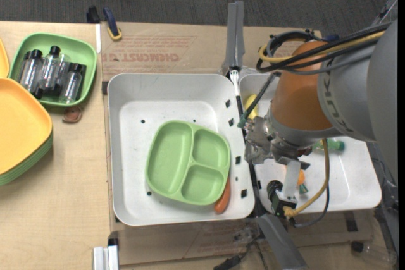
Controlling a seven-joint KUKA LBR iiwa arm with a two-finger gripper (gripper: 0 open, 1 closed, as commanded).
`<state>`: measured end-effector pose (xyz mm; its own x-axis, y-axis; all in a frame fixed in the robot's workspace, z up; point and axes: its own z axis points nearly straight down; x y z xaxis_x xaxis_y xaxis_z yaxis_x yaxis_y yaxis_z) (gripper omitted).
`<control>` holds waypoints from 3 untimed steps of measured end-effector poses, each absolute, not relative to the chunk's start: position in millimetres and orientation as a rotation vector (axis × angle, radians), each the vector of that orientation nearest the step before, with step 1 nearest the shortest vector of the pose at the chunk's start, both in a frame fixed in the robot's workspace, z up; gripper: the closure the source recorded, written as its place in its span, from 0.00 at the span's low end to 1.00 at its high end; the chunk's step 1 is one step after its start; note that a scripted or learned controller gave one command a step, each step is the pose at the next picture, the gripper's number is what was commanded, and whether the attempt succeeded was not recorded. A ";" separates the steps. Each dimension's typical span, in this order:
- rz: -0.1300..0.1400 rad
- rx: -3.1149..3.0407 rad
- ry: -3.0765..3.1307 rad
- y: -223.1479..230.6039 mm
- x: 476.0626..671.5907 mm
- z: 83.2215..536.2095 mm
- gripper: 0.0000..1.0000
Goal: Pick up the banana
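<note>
I judged the approach step underway: arm [297, 104] over the right bin [354, 193], banana [250, 102] barely visible at centre; pincer state indeterminable; descent needed.

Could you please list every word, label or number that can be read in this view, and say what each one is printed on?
Red print on the cardboard sheet behind the left bin: it stands upside down or mirrored to this camera and seems to read "CHEMCUT", but this is uncertain; the smaller line above it is too blurred to read.
Dark lettering on the grey arm: cut off and blurred, unreadable.
Labels on the small bottles in the green tray: too small to read.
</note>
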<state>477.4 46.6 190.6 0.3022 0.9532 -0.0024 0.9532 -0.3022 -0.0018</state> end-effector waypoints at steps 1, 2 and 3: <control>0.008 -2.944 -1.099 42.3 477.1 190.1 1.00; 0.009 -2.922 -1.154 35.0 477.2 190.2 1.00; 0.007 -2.882 -1.252 37.0 477.6 232.2 1.00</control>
